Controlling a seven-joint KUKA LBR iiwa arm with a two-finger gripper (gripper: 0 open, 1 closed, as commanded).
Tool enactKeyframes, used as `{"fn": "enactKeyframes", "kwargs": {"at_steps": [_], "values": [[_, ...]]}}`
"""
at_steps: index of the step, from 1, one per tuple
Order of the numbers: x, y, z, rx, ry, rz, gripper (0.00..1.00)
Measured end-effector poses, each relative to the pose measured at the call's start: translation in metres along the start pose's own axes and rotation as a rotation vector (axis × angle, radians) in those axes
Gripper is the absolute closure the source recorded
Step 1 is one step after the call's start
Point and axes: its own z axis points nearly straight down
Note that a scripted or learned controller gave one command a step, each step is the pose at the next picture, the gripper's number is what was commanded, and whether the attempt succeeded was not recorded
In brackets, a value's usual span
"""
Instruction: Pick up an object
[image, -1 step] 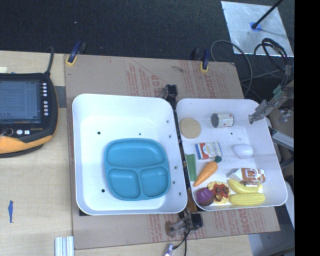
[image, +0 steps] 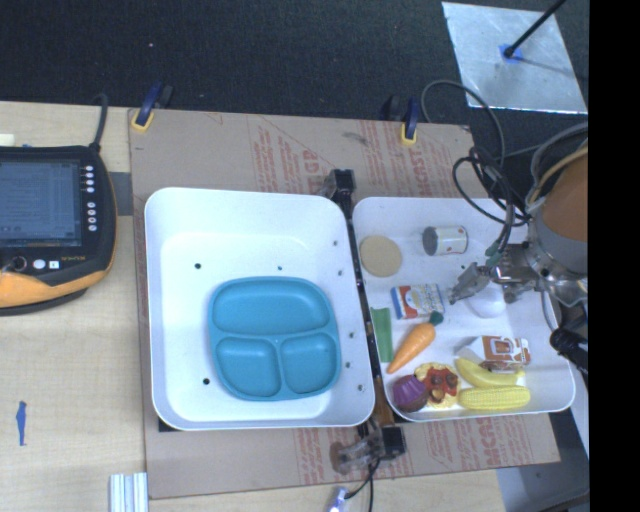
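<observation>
The right bin (image: 390, 215) holds several small objects: a tan round disc (image: 381, 255), a grey can (image: 445, 240) lying on its side, a small carton (image: 417, 300), a green stick (image: 382, 334), a carrot (image: 413, 345), a purple piece (image: 408, 392), a banana (image: 483, 375), corn (image: 493, 400) and a small box (image: 505, 350). My gripper (image: 485, 283) hangs over the bin's right half, to the right of the carton and below the can. No object shows between its fingers.
The left bin (image: 180, 230) bears a blue divided plate (image: 273, 335). A tablet-like pendant (image: 50, 225) lies at the far left of the bench. Cables (image: 480, 150) loop above the right bin. Clamps (image: 408, 122) hold the cardboard base at its far edge.
</observation>
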Motion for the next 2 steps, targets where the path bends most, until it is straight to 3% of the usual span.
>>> {"fn": "enactKeyframes", "kwargs": {"at_steps": [1, 2], "values": [[0.020, 0.067, 0.081, 0.000, -0.001, -0.002, 0.00], [0.027, 0.113, 0.084, 0.028, 0.005, 0.009, 0.00]]}}
